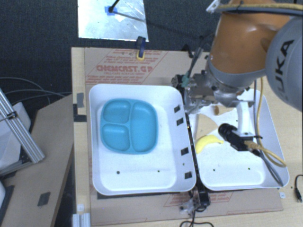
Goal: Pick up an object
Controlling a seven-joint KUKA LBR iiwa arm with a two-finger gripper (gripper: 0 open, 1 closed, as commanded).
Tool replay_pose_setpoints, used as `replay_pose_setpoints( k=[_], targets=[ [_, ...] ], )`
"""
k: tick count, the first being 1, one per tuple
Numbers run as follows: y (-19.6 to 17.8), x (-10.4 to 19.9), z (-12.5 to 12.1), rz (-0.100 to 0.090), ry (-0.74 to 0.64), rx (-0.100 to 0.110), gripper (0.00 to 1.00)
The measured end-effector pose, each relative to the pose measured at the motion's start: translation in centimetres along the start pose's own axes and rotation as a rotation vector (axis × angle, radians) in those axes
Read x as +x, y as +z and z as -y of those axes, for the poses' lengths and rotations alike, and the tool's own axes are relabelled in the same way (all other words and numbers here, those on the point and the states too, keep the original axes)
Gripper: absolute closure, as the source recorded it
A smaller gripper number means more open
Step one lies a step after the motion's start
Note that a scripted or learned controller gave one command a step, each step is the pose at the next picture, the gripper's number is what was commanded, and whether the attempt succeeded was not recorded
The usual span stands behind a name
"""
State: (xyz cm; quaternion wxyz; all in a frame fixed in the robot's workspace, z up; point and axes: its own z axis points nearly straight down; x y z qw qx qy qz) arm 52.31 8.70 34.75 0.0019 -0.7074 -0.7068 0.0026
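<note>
A yellow banana-shaped object [207, 143] lies in the right bin [236, 178], close to its left wall. Just above it lies a pale tan, flat piece [204, 125], and a small brown bit [216, 110] shows beside the wrist. My gripper [195, 103] hangs low over the upper left part of the right bin, above the tan piece and a little beyond the banana. The arm's grey and orange body hides the bin's far half.
The left bin [142, 174] holds a blue divided plate [129, 126] in its upper middle. A ridge with black clips [185, 135] separates the two bins. Brown cardboard [123, 65] lies under the bins at the back.
</note>
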Motion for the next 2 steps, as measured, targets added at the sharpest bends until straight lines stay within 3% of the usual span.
replay_pose_setpoints(
  k=[1, 2],
  targets=[
    [-1.1, 9.9, -2.7, -0.005, -0.014, -0.011, 1.00],
    [7.7, 14.2, -7.0, -0.001, -0.007, -0.004, 1.00]
  ],
)
